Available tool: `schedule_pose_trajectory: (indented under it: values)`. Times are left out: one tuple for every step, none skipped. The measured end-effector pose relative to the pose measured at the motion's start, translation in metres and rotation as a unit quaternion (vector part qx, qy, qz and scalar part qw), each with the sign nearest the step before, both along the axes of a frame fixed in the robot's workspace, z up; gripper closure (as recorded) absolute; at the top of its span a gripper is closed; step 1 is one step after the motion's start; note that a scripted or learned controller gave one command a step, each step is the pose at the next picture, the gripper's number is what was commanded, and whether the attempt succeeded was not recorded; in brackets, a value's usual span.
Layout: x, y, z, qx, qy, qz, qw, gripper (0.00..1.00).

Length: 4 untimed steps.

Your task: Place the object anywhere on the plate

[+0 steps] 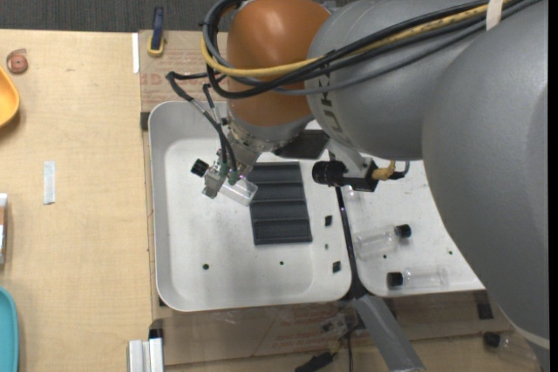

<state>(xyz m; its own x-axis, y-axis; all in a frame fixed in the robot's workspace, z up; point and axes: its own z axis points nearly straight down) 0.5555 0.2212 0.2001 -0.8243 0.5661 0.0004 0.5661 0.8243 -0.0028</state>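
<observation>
Camera view: jaws [228, 181] over left bin [174, 274] beside black ridged block [281, 203]; jaw state unclear; no legible writing.

The plate [282, 203], a black ribbed rectangle, lies flat just right of the gripper [223, 180]. A small pale clear piece [243, 189] sits at the gripper's tip by the plate's upper-left corner. Whether the piece is held cannot be told.

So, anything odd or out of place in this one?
Little stands out. Two clear vials lie on their sides in the right bin. The gripper hangs over the left bin beside a dark ribbed block.
</observation>
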Motion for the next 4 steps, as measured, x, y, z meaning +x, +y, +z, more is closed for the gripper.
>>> schedule_pose_trajectory:
  values:
    - [-0.014, -0.011, -0.016, 0.0004, 0.0, 0.07, 0.9976, 1.0]
    - [0.009, 0.007, 0.106, 0.0009, -0.002, 0.195, 0.9809, 1.0]
    - [0.037, 0.007, 0.051, 0.001, -0.001, 0.272, 0.9622, 1.0]
    - [0.018, 0.006, 0.035, 0.001, 0.0, 0.293, 0.956, 1.0]
